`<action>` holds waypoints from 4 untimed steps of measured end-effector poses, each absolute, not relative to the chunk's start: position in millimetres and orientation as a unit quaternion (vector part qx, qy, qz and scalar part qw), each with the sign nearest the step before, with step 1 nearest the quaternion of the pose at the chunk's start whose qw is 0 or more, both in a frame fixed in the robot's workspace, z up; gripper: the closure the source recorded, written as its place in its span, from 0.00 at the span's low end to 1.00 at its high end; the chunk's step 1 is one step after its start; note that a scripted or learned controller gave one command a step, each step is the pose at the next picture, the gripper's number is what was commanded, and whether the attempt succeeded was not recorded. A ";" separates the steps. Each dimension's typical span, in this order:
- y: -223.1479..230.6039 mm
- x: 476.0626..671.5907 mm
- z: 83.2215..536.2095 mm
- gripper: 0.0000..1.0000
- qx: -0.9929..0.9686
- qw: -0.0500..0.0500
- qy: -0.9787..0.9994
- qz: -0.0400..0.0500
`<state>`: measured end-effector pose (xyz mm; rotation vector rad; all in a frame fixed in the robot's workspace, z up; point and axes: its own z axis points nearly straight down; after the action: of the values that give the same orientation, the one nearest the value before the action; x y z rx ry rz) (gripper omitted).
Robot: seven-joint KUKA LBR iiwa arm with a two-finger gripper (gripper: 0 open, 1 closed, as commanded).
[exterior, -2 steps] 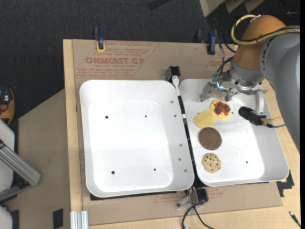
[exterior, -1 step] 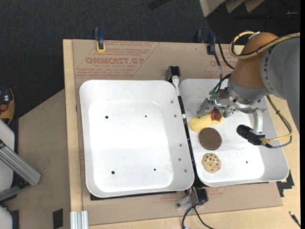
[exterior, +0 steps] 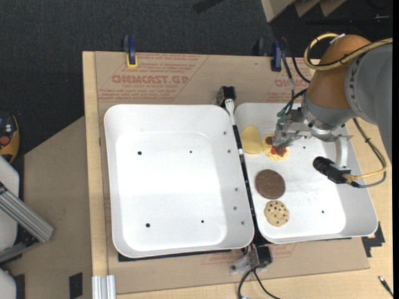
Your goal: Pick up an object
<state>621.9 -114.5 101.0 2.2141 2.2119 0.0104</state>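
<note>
Where gripper (exterior: 282, 143) meets red-yellow toy (exterior: 278, 152), contact unclear.

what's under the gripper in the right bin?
Under the gripper in the right bin lies a small red and yellow item, partly covered by the gripper, so its shape is unclear. A pale yellow piece lies just left of it.

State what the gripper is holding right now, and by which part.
Cannot be told. The gripper is down on a small red and yellow object in the right white bin, its fingertips hidden.
</note>
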 end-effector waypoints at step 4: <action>-109.0 667.7 86.8 0.00 0.707 0.001 0.707 0.001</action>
<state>667.7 -109.0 86.8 2.2191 2.2204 0.0030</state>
